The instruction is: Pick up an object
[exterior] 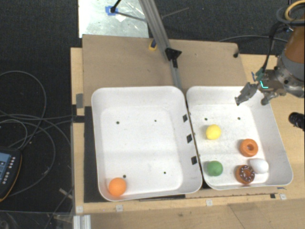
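Grey and orange, my arm (293, 56) is reaching in over the right bin's (281, 142) far corner. My gripper (252, 95) is hanging with jaws spread wide, gripping nothing, well apart from the yellow ball (213, 132) below.

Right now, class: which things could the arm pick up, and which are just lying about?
Pickable: yellow ball, orange ring, green ball, chocolate donut, white egg, orange ball.

Lying about: cables, handheld controller, metal pole.
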{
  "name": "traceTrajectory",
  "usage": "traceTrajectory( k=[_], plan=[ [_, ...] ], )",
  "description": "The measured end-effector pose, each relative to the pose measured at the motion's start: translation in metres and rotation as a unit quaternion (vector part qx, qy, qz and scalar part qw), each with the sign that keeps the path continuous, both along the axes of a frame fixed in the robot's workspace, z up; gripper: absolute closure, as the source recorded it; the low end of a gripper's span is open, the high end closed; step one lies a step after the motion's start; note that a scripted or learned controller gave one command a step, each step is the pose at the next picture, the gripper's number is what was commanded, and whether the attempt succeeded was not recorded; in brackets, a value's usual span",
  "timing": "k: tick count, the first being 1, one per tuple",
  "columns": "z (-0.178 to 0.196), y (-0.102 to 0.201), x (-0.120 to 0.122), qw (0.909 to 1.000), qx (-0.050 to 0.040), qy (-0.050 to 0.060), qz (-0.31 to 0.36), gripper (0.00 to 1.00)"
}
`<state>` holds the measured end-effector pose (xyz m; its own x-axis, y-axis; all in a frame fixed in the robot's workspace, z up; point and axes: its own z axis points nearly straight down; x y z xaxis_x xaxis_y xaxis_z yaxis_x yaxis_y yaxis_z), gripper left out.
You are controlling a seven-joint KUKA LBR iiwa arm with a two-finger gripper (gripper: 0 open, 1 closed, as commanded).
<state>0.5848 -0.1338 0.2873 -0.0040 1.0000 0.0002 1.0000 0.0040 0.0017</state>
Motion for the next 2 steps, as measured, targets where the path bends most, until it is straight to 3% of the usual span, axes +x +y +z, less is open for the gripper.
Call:
traceTrajectory(
  k=[2],
  plan=[
    [-0.104, 0.006, -0.004, 1.0, 0.0005, 0.003, -0.002, 0.0]
  ],
)
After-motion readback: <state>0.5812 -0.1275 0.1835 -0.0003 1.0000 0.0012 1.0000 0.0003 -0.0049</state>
